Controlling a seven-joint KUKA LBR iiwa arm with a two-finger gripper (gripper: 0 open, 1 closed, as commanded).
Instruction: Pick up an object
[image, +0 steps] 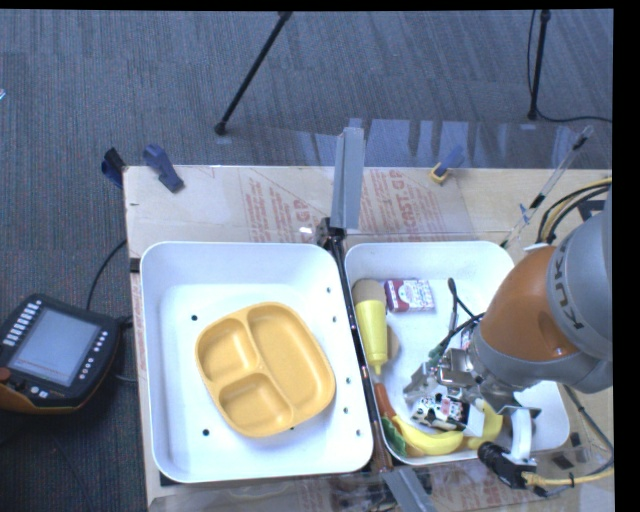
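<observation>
- Landmark: the right bin (500, 262), one of two shallow white bins set side by side on the bench; all positions below are given relative to it.
- Arm (560, 300): grey with an orange band above the wrist, entering over the right bin's right wall and reaching down toward its near half.
- Gripper (445, 385): low over the near-centre floor of the right bin, amid the objects there. Whether its fingers are apart or closed cannot be told, since cables and the wrist body hide the tips; nothing can be seen held.
- Banana (435, 440): yellow, lying along the near wall of the right bin, just below the gripper.
- Small black-and-white object (435, 410): directly under the gripper, beside the banana; its identity is not clear.
- Yellow bottle (373, 330): lying lengthwise along the left wall of the right bin, its pale cap toward the far side.
- Red-and-white box (410, 295): flat on the far-left floor of the right bin, just right of the bottle's cap end.
- Orange, carrot-like piece (384, 402): against the left wall, near the near-left corner.
- Left bin (165, 270): touching the right bin's left wall.
- Yellow divided plate (265, 368): three compartments, lying flat in the middle of the left bin, well apart from the right bin's contents.
</observation>
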